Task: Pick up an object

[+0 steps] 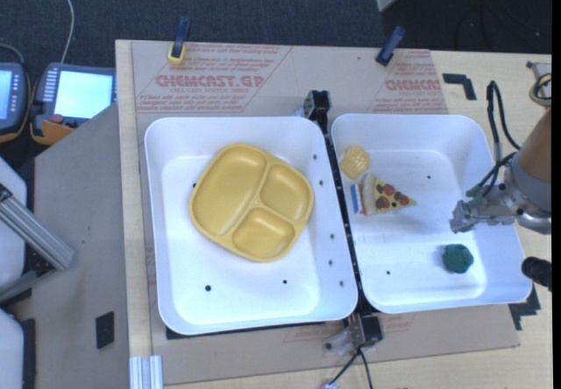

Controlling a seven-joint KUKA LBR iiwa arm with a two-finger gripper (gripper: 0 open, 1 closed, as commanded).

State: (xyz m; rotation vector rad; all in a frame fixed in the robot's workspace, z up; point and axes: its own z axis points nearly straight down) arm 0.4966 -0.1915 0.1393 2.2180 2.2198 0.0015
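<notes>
Your hand point(462, 222) is hanging low in the right bin point(421, 126), just above the green lump point(457, 258), gripping nothing I can see, so you are still needing to grab it.

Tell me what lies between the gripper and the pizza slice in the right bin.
Nothing: in the camera view, only bare white bin floor separates the gripper from the pizza slice. The green object sits off that line, nearer the camera.
</notes>
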